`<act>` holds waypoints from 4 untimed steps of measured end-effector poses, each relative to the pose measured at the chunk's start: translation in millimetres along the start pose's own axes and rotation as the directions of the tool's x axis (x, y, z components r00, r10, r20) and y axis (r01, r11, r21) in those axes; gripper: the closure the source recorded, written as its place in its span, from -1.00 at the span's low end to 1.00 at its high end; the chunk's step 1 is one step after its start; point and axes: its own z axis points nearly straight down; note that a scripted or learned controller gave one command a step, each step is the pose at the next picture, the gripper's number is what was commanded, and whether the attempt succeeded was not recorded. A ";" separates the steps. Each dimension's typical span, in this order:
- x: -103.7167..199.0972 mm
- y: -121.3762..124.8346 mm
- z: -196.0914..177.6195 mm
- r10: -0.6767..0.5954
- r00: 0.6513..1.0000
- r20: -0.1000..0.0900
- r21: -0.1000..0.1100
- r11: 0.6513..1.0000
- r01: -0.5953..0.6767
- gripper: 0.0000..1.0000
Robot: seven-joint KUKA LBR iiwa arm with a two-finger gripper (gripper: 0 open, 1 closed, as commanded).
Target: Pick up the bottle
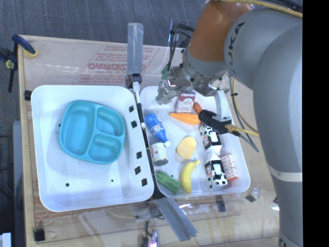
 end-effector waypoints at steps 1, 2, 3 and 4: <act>-9.5 -53.8 35.1 0.038 0.999 0.000 0.004 0.999 -0.038 1.00; -9.6 -53.8 35.0 0.039 0.999 0.000 0.004 0.999 -0.039 -1.00; -28.5 -62.9 103.0 0.041 0.999 -0.001 0.005 0.999 -0.041 -1.00; -37.0 -45.8 116.5 0.014 1.000 0.006 -0.017 1.000 -0.014 -1.00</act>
